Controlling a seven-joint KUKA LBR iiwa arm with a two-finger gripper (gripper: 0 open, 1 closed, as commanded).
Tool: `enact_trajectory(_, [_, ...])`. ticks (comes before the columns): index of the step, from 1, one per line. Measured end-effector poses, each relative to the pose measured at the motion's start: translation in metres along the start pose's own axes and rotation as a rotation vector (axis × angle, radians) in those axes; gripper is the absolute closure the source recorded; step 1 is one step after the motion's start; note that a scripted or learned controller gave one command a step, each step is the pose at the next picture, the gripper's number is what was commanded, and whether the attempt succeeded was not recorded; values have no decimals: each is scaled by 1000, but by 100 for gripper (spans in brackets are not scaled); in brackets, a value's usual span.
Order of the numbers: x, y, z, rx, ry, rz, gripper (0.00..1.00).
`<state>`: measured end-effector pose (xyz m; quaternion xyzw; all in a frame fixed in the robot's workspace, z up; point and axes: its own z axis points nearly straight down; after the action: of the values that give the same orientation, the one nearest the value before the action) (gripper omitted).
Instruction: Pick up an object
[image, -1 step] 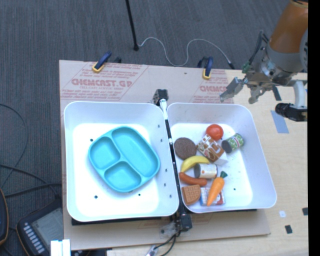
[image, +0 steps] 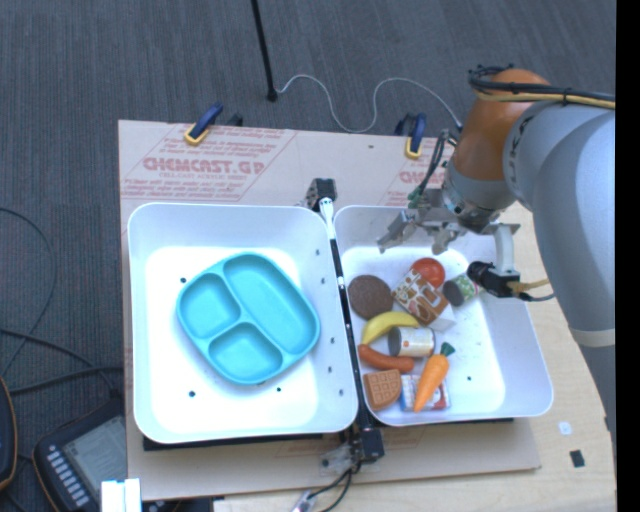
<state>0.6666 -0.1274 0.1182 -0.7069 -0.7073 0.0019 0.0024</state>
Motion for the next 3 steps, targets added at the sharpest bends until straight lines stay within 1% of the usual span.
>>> enact_trajectory(1, [25, -54, 30, -17, -5, 0, 0])
enact_trajectory(2, [4, -136, 30, -22, -6, 3, 0])
enact_trajectory(3, [3, -178, 31, -23, -8, 2, 0])
